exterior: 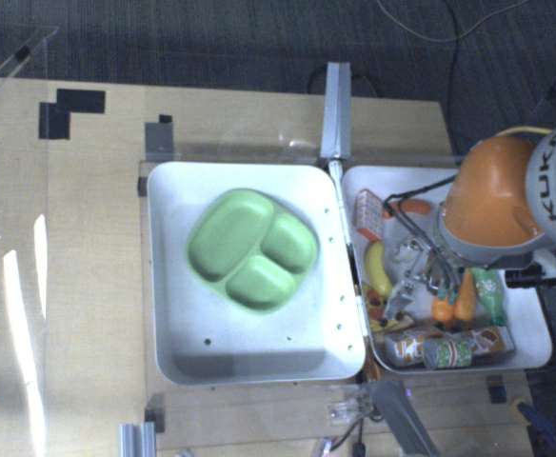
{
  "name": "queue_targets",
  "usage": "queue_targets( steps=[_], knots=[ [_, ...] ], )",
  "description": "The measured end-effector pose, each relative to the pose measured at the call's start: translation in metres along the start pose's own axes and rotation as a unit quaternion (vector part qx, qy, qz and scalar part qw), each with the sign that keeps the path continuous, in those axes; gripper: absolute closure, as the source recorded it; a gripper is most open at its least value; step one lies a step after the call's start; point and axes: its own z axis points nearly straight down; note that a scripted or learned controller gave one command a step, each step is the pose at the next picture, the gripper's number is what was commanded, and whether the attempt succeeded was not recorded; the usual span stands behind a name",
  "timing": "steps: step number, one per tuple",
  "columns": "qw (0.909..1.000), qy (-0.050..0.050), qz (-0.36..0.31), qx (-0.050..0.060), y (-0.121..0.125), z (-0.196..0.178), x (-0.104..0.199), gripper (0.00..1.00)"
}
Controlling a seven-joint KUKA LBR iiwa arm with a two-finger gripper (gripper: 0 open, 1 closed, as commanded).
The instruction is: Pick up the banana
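Observation:
The yellow banana point(378, 267) lies along the left side of the right bin point(541, 343), its length running towards and away from the camera. My gripper point(413, 276) hangs low over the clutter just to the right of the banana, beneath the arm's orange band point(492, 203). Wires and metal parts around the gripper blur its outline. I see nothing lifted out of the bin.
The left bin point(168, 255) holds a green divided plate point(252, 248). Around the banana lie a red and white packet point(368, 212), an orange carrot point(461, 301), a green pouch point(490, 296) and a can point(446, 352). A metal post point(336, 112) stands between the bins.

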Motion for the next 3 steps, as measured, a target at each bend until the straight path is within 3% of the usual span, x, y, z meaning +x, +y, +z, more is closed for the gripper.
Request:
queue_targets(
  steps=[1,2,3],
  knots=[
    [0.9970,0.000,0.077,0.000,0.031,0.000,-0.086,0.00],
    [0.9941,0.006,0.108,0.004,-0.018,-0.049,-0.091,0.00],
    [0.9806,-0.001,0.196,0.002,-0.008,0.000,-0.043,0.00]
  ],
)
